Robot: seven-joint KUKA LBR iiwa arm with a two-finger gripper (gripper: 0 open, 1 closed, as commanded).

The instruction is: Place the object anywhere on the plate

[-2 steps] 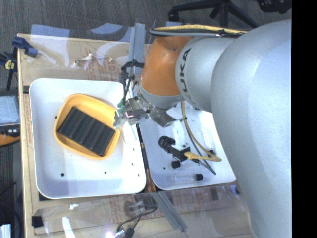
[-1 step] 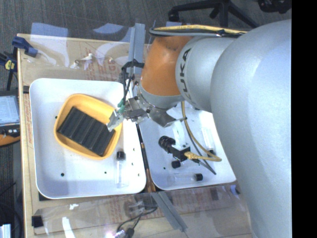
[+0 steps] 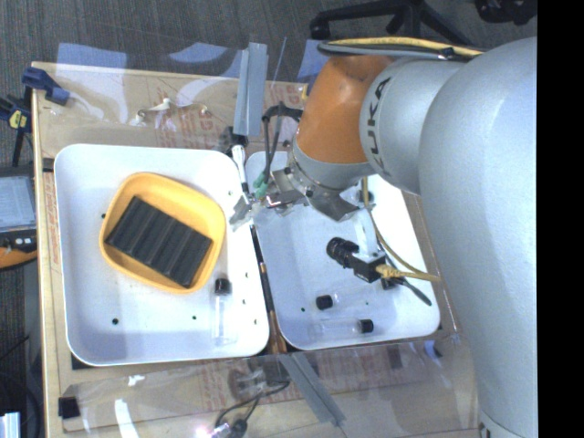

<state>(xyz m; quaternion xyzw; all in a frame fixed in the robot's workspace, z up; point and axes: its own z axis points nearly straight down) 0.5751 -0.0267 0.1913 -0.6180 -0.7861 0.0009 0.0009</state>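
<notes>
Grey KUKA arm (image 3: 456, 144) looms closest to you. Your object, a flat black ribbed rectangular pad (image 3: 158, 241), already lies on the yellow-orange plastic plate (image 3: 208, 213) in the left white bin (image 3: 82, 327), its long axis slanting toward that plate's lower right. The gripper's (image 3: 248, 206) grip state can't be made out; it hangs just off the plate's right edge.

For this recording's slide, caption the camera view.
KUKA arm's gripper poised between two bins; yellow plate carrying a black ridged block in the left bin.
</notes>
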